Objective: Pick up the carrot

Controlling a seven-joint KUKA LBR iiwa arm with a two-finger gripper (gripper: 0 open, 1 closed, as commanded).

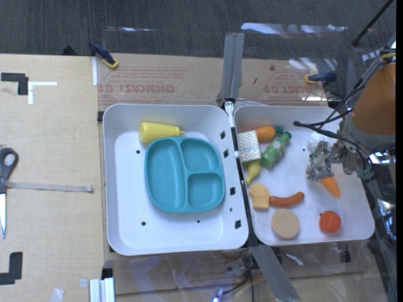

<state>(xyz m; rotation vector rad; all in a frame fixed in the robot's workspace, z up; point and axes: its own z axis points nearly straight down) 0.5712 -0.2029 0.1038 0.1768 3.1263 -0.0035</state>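
Note:
The carrot [330,186] is a short orange cone lying on the floor of the right bin [352,231], near its right side, with its tip pointing down-right. My gripper [320,163] hangs just above and to the left of it, and its lower end meets the carrot's thick end. The metal gripper body is cluttered with cables. The grey arm with its orange band [378,102] reaches in from the right.
The right bin also holds an orange piece [266,132], a green bottle [275,148], a patterned block [248,145], a sausage [286,199], a tan disc [285,223] and a red tomato [330,221]. The left bin holds a blue divided plate [186,173] and a yellow piece [158,131].

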